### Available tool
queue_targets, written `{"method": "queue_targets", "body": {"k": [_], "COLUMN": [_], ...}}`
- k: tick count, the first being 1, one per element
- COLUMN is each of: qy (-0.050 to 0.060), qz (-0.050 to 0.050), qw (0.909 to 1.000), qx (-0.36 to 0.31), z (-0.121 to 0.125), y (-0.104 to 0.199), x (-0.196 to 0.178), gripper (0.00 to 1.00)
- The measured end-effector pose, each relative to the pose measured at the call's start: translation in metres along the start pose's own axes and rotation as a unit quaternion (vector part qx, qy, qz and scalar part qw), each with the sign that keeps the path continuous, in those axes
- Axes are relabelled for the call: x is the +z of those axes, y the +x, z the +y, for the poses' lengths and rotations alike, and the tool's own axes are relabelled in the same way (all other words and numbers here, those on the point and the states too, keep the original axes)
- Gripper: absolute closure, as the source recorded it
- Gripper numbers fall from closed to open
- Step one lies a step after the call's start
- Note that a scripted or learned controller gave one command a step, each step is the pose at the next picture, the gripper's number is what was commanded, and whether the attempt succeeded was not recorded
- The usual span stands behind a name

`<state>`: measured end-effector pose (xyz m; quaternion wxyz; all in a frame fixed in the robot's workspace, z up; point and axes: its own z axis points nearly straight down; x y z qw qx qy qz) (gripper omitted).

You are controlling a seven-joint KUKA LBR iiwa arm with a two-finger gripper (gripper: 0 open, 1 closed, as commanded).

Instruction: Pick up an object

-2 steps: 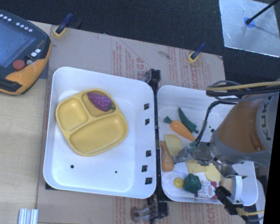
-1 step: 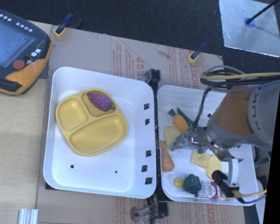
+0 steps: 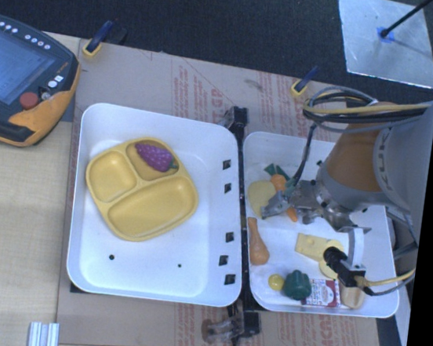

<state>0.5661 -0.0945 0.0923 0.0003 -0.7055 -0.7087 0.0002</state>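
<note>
In the right bin (image 3: 387, 230) lie several toy foods. A pale yellow piece (image 3: 260, 193) sits at the left wall, an orange carrot (image 3: 258, 245) below it, and a small carrot with a green top (image 3: 277, 176) at the back. A cheese wedge (image 3: 312, 246), a green pepper (image 3: 296, 285), a small yellow ball (image 3: 276, 280) and a red-and-white packet (image 3: 324, 294) lie toward the front. My gripper (image 3: 283, 206) is low in this bin, right beside the pale yellow piece. A small orange bit (image 3: 292, 215) shows at its tip.
The left bin (image 3: 148, 274) holds a yellow divided plate (image 3: 149, 207) with purple grapes (image 3: 155, 155) in its back compartment. A control pendant (image 3: 19, 79) lies off the bench's left. Cables (image 3: 352, 107) run over the arm.
</note>
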Motion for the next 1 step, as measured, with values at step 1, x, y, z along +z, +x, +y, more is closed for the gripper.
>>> {"method": "queue_targets", "body": {"k": [1], "qy": [-0.003], "qz": [0.000], "qw": [1.0000], "qx": [-0.001], "z": [0.0799], "y": [0.0823], "x": [-0.1035], "gripper": [0.00]}}
